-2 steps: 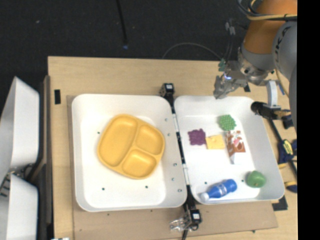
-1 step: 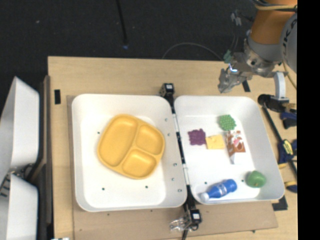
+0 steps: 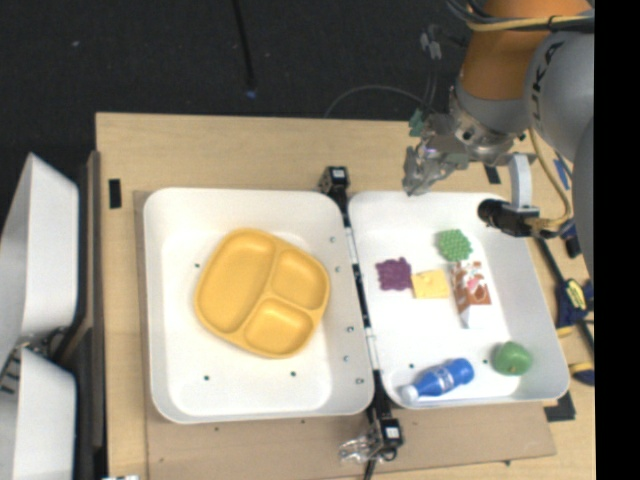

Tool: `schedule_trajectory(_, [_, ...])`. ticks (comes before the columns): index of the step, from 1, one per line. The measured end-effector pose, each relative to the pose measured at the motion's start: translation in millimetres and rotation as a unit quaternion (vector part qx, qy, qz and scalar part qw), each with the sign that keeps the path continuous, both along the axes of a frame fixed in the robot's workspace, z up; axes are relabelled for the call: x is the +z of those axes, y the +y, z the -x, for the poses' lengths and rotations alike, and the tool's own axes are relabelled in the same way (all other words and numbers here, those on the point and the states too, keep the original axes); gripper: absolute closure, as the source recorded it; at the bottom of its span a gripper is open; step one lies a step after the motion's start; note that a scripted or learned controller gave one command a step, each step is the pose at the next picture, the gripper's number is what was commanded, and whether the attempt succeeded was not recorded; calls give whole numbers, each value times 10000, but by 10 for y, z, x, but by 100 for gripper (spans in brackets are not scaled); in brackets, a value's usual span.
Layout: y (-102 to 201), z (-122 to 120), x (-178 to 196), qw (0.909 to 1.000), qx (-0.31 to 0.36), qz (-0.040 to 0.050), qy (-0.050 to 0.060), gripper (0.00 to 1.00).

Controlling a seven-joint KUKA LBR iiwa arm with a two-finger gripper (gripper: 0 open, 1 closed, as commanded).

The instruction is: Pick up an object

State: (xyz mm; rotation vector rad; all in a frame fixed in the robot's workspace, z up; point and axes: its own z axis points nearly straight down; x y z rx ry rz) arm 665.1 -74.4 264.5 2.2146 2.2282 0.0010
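- Gripper (image 3: 418, 180) hangs over the right bin's (image 3: 400, 363) far rim, apparently carrying nothing; how far open, cannot tell.
- Approach stage, by the look: next, descend on one item, perhaps the blue bottle (image 3: 441, 379) or green ball (image 3: 512, 359).
- Snack packet (image 3: 470, 288): print unreadable.

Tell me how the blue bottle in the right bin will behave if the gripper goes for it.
The blue bottle lies on its side, so a nudge would probably roll it. It rests near the right bin's front wall, which may stop it. Its smooth, rounded body looks likely to slip between fingers.
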Motion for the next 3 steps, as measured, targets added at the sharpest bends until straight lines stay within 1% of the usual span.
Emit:
schedule_trajectory(1, [487,28,-148,10000,-5,4,5,100])
schedule_trajectory(2, [915,89,-194,10000,-2,0,5,100])
schedule_trajectory(3, [1443,48,-107,10000,9,-6,-9,100])
